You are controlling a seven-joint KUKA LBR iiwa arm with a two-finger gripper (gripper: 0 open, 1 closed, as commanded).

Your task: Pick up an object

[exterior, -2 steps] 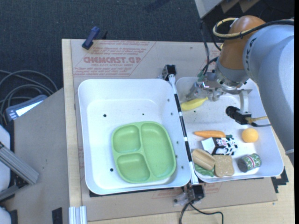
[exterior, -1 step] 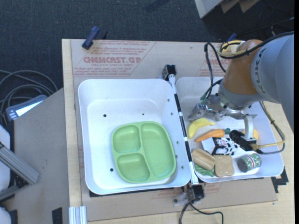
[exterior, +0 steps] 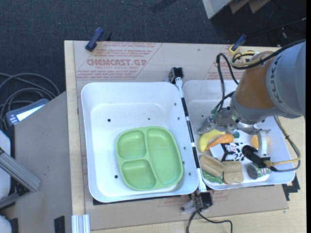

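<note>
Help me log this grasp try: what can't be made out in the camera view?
- Gripper: mostly under the arm; whether it holds anything cannot be told.
- Right bin: its far half is covered by the arm.
- Black-and-white item: partly beneath the orange piece; identity unclear.
- Green thing: just a sliver beneath the tan blocks.

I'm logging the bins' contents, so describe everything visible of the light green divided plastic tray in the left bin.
The light green divided plastic tray is a smooth rounded rectangle with three empty compartments, two small, one long. It lies flat, right side up, slightly turned, on the floor of the left white bin, toward its near right corner.
</note>
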